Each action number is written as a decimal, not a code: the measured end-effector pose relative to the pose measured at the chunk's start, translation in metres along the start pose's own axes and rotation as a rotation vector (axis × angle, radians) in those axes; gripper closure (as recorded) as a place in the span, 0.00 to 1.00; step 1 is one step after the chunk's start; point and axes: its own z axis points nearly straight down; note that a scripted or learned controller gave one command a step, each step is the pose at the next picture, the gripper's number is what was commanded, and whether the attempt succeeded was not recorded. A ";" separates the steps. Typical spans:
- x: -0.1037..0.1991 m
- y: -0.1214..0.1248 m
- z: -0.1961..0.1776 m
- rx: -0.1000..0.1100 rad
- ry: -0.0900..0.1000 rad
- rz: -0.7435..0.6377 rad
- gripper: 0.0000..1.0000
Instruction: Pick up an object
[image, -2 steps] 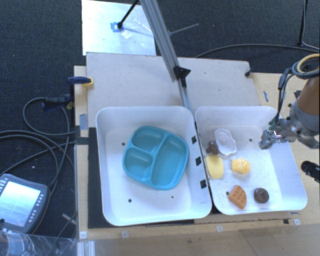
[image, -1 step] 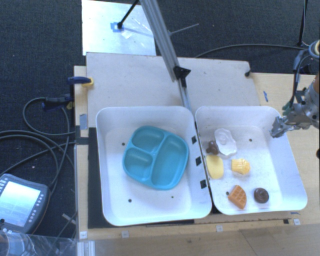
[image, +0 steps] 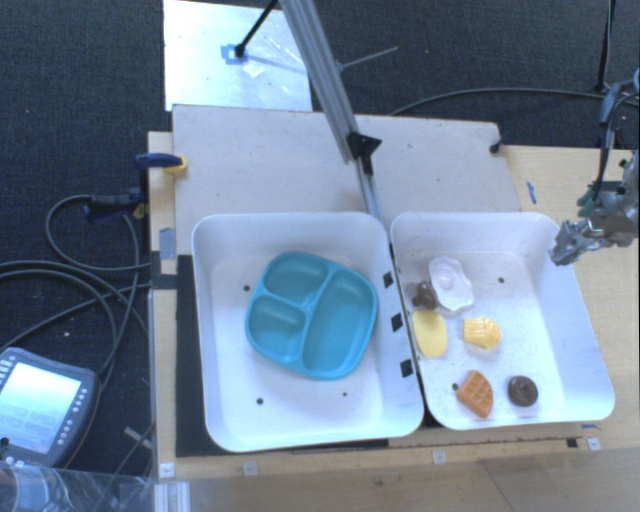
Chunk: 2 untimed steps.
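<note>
Arm cut off at the frame's right edge; only the hand (image: 575, 243) and a bit of wrist in view, small and blurred. Cannot tell how the hand is set, nor whether it touches anything; nothing visible in it. Positioned over the far right rim of the right bin (image: 575, 330), apart from all items.

Right bin contents, clustered toward its left and near sides:
- white fried-egg piece (image: 451, 284) near the left wall, toward the far side
- small brown lump (image: 424, 296) touching the egg's left edge, partly hidden, hard to identify
- pale yellow oval (image: 430, 334) just nearer, beside the left wall
- yellow ridged piece (image: 481, 332) near bin centre
- orange waffle-like piece (image: 476, 393) toward the near edge
- dark brown round piece (image: 522, 390) just right of it

Far right part of the right bin floor bare; open room there and along the right wall.

Left bin (image: 225, 400): blue divided plate (image: 312, 314) at centre, bare floor all round it.

Grey pole (image: 330, 85) crossing the surface's far edge, ending at the bins' shared far corner.
</note>
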 end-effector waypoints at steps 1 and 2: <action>0.051 -0.001 0.020 0.005 0.003 -0.003 1.00; 0.100 -0.006 0.018 0.005 0.004 -0.004 1.00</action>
